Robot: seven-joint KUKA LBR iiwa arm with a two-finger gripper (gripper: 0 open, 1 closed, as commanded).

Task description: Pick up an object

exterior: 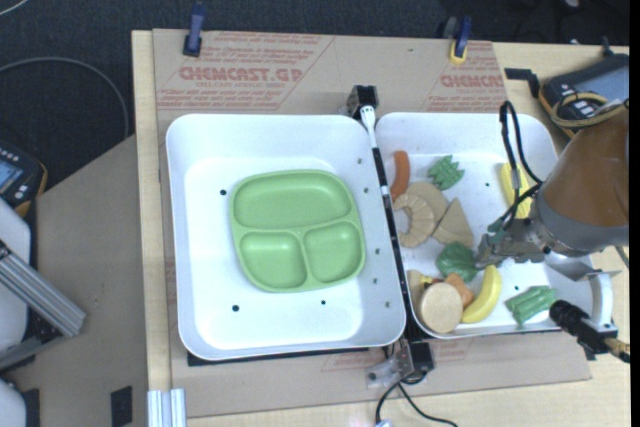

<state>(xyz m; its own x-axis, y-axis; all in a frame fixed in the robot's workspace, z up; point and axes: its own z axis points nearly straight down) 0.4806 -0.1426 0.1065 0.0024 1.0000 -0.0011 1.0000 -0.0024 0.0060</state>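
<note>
You've got 2 white bins (190,245), 1 green tray (297,229), 1 banana (487,295) just below-left of the tool (497,248); tool's state can't be told.

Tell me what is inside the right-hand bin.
Right-hand bin holds toy food: a banana, a carrot, green pieces and tan slices. The arm covers its right part; anything beneath is hidden.

The two white bins (190,215) are showing smooth, faintly shiny plastic, and the green divided plate (297,228) is looking like matt plastic. The bench (160,95) is wearing matt brown paper, printed red, and the banana (487,294) is shining like glossy plastic.
</note>
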